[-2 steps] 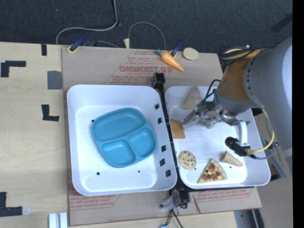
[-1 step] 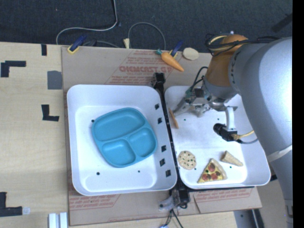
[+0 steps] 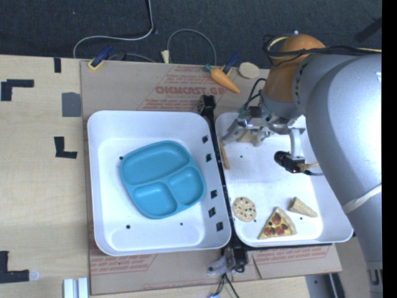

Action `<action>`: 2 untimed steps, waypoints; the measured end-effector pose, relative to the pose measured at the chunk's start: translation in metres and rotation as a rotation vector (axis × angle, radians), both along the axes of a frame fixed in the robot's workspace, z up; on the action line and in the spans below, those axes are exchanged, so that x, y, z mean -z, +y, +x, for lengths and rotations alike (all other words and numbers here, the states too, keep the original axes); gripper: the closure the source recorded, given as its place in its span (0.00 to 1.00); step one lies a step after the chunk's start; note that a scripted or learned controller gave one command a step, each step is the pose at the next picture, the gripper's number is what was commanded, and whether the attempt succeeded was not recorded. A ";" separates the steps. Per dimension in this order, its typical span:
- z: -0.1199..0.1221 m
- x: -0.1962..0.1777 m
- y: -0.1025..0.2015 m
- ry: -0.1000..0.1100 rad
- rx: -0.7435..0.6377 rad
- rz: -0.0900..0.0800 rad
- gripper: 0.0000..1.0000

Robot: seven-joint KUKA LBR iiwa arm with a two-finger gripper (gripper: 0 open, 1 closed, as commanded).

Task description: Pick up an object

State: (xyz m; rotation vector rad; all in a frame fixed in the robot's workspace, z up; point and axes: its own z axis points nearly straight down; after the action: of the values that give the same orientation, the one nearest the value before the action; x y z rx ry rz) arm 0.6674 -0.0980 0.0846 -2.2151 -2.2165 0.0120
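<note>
My gripper (image 3: 245, 131) is low over the far left corner of the right bin (image 3: 322, 231), under the grey arm with its orange band. Something tan sits right beneath it, too hidden to name. Nearer the front of that bin lie a round cookie (image 3: 244, 208), a pizza slice (image 3: 277, 223) and a small tan wedge (image 3: 303, 208), all well apart from the gripper. A thin brown stick (image 3: 224, 159) rests along the bin's left wall, just in front of the gripper.
The left bin (image 3: 102, 166) holds a blue divided plate (image 3: 162, 177). A toy carrot (image 3: 224, 79) and a pale round piece (image 3: 249, 70) lie on the cardboard behind the bins. Cables run across the dark floor at the back.
</note>
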 end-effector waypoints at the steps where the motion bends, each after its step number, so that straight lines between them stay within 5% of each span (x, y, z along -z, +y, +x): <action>1: -0.001 -0.010 -0.001 -0.001 -0.001 -0.005 1.00; 2: -0.001 -0.010 -0.001 -0.001 0.000 -0.005 0.00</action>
State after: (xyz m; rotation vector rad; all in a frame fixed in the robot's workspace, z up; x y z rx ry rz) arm 0.6665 -0.0993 0.0941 -2.2179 -2.2195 0.0174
